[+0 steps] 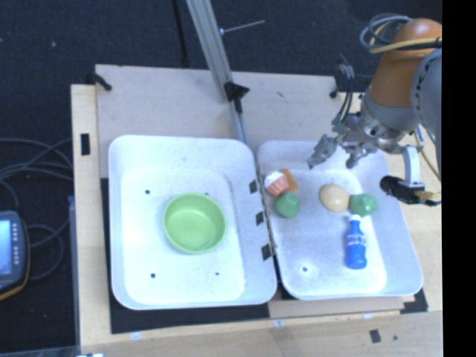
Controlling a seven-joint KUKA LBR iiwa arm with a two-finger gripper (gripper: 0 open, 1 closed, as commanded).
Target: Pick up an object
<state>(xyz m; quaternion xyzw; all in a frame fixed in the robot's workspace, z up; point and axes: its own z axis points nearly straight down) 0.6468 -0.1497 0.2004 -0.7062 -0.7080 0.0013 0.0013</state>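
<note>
The right bin holds a blue bottle, a beige egg-shaped object, a small green block, a green ball and an orange-and-white toy. My gripper hangs over the bin's far edge, above and behind the egg. Its fingers are spread apart, with nothing between them.
The left bin contains a green bowl. A metal pole rises from behind the two bins. Cables and a handheld device lie on the floor at the left.
</note>
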